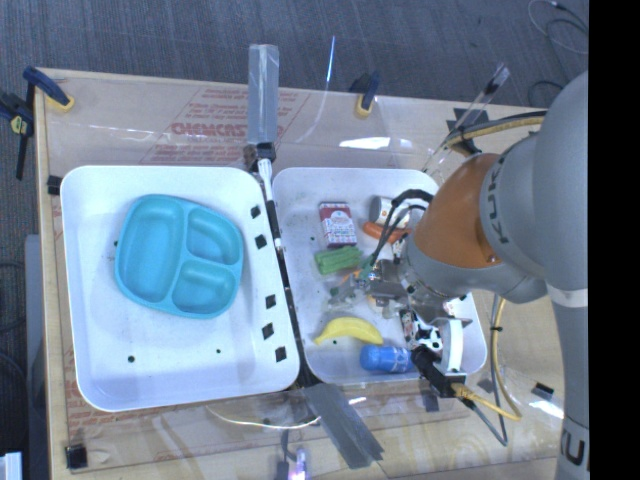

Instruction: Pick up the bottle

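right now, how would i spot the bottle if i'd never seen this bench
Find the white bin under the grey arm. At its near edge the bottle lies on its side beside the yellow banana; it is the only blue thing in that bin.

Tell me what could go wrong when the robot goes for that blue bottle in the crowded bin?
The blue bottle sits close against the near wall of the right bin, so the arm might bump that wall coming down. The banana lies right beside it and could be nudged or grabbed instead. The bottle seems to lie on its side, so a glancing touch may roll it away.
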Action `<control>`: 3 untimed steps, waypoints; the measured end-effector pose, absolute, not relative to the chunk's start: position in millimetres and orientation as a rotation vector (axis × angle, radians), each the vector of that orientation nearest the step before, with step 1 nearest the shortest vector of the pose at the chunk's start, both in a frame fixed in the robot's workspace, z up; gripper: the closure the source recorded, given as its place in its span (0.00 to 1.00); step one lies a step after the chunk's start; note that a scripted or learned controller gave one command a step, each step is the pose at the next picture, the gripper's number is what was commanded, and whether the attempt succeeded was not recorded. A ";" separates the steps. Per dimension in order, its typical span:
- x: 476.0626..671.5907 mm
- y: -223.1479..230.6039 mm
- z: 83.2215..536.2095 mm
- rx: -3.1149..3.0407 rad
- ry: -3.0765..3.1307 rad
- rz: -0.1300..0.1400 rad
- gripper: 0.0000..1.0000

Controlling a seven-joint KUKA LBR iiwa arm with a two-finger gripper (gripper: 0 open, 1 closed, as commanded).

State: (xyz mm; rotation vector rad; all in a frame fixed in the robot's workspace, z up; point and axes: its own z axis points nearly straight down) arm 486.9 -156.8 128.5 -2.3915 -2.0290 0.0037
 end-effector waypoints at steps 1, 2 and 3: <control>476.1 -146.1 137.7 -2.478 -1.921 0.004 0.00; 476.9 -127.9 185.1 -2.557 -1.820 0.002 0.00; 475.3 -110.3 129.6 -2.679 -1.629 0.006 0.00</control>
